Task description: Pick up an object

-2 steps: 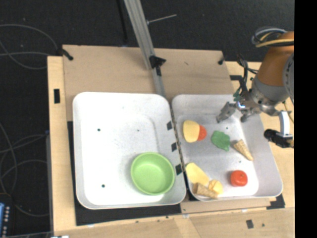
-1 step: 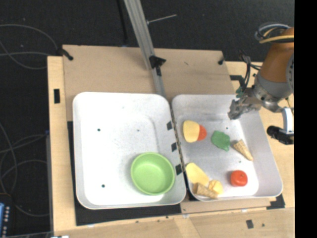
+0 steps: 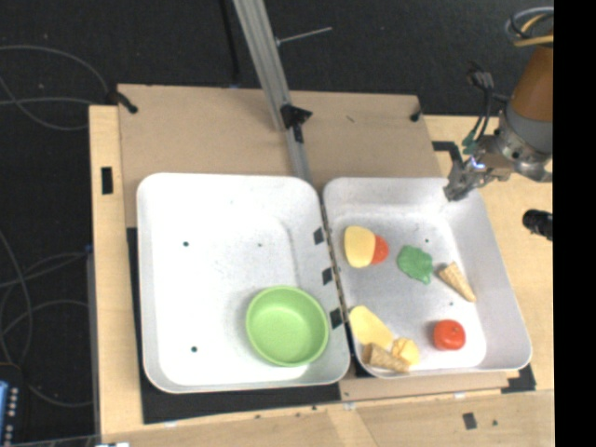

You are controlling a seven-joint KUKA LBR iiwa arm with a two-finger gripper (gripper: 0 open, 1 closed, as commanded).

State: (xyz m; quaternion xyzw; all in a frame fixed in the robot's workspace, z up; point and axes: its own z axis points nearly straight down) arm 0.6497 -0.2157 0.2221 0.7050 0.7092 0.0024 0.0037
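End effector: I see the end effector (image 3: 458, 186) hanging over the far right corner of the right bin (image 3: 484, 214), at the rim; it is small and dark from here, so I cannot tell whether it is wide or narrow, and I see nothing between its tips.
Arm: the arm (image 3: 529, 110) comes in from the right of the right bin, grey wrist under an orange band.
Right bin: it sits on the table (image 3: 372, 119), touching the left bin (image 3: 186, 222) along its left wall.
Yellow-and-red piece: the yellow-and-red piece (image 3: 363, 248) lies near the left wall of the right bin, towards the far side.
Green piece: the green piece (image 3: 415, 264) lies about mid-bin, just right of the yellow-and-red piece.
Cone: the tan cone (image 3: 456, 281) lies just right of the green piece, towards the right wall.
Red ball: the red ball (image 3: 449, 335) (possibly a toy tomato) sits near the near right corner.
Yellow pieces: the yellow pieces (image 3: 384, 341) are bunched in the near left corner of the right bin.
Green bowl: the green bowl (image 3: 287, 326) stands upright in the left bin, close to the wall shared with the right bin, near side.
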